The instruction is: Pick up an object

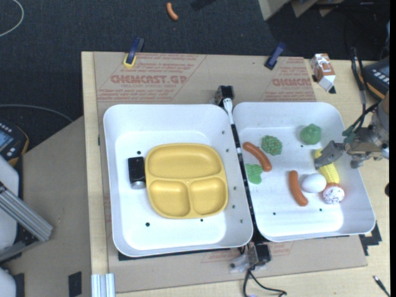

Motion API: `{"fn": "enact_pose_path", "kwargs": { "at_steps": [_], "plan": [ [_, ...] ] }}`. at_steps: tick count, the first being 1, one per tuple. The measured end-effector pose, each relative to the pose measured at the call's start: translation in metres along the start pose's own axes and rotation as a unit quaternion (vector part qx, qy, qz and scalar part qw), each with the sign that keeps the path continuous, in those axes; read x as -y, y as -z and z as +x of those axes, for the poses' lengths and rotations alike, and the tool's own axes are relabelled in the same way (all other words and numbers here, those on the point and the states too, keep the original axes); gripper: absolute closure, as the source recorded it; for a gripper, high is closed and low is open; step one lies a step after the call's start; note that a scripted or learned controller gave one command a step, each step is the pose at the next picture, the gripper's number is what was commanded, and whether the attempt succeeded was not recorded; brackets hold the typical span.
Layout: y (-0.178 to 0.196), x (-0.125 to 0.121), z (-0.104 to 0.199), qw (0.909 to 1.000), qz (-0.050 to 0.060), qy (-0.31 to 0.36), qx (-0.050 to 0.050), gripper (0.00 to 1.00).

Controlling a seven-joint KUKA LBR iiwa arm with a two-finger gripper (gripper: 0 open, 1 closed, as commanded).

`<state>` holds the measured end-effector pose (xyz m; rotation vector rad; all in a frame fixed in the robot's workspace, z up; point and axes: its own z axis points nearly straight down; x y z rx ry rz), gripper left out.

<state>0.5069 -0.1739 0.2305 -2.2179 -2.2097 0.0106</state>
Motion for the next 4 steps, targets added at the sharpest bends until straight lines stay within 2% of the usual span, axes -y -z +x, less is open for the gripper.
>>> {"fn": "enact_pose_path", "kwargs": {
  "at_steps": [1, 2, 4],
  "plan": [
    [0.006, -0.003, 0.0, 1.0, -0.006, 0.002, 0.002, 0.0],
    [-0.057, -0.006, 0.002, 1.0, -0.002, 0.002, 0.0, 0.0],
    [-0.149, -0.001, 0.008, 1.0, -0.003, 0.002, 0.0, 0.0]
  ]
}}
